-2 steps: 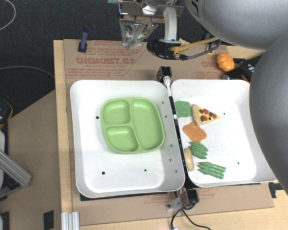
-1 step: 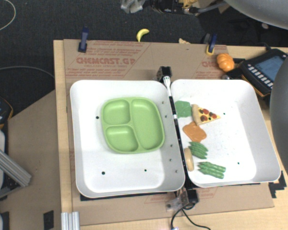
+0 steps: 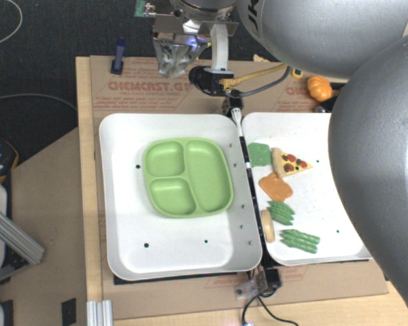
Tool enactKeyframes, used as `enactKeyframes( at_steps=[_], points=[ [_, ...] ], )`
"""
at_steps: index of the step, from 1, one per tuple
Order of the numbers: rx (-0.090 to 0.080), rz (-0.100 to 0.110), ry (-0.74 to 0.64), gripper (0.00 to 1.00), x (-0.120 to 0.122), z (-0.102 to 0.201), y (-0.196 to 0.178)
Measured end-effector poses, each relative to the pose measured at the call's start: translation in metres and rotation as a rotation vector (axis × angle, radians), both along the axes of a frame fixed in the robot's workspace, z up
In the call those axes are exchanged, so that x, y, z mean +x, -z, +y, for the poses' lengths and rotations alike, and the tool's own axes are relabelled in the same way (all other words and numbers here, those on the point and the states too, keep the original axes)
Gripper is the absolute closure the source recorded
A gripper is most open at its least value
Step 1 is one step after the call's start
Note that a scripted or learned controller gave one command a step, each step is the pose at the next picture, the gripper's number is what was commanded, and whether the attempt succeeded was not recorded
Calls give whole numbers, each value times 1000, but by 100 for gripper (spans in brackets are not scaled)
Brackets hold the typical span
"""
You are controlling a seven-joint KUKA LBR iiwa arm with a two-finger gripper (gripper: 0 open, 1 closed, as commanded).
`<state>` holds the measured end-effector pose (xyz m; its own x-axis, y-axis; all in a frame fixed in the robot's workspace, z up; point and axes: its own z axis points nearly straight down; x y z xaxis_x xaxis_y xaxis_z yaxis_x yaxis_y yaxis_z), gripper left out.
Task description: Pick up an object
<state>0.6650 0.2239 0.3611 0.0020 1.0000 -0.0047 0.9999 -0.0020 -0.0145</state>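
My gripper [image 3: 170, 58] hangs high over the cardboard behind the left bin [image 3: 122, 202], beyond the bin's far rim. A green three-compartment plate [image 3: 188, 176] lies in the middle of that bin. The right bin [image 3: 326, 202] holds toy food along its left side: a green piece [image 3: 259, 154], a pizza slice [image 3: 290, 162], an orange piece [image 3: 276, 187], a leafy green piece [image 3: 282, 212], a tan stick [image 3: 268, 224] and a bunch of green beans [image 3: 299, 239]. The gripper is well away from all of them. The arm hides the right part of that bin.
A small orange toy [image 3: 319, 87] lies on the cardboard behind the right bin. A blue clip [image 3: 117, 56] sits at the cardboard's back left corner. The two bins meet along a raised rim [image 3: 245, 175].
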Motion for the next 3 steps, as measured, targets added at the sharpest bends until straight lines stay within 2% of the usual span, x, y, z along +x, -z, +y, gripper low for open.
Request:
enactKeyframes(
  at_steps=[1,2,3],
  points=[
    [10,-32,-4,100,1,1,-140],
    [0,1,0,100,0,0,-4],
    [0,2,-1,100,-15,0,249]
  ],
)
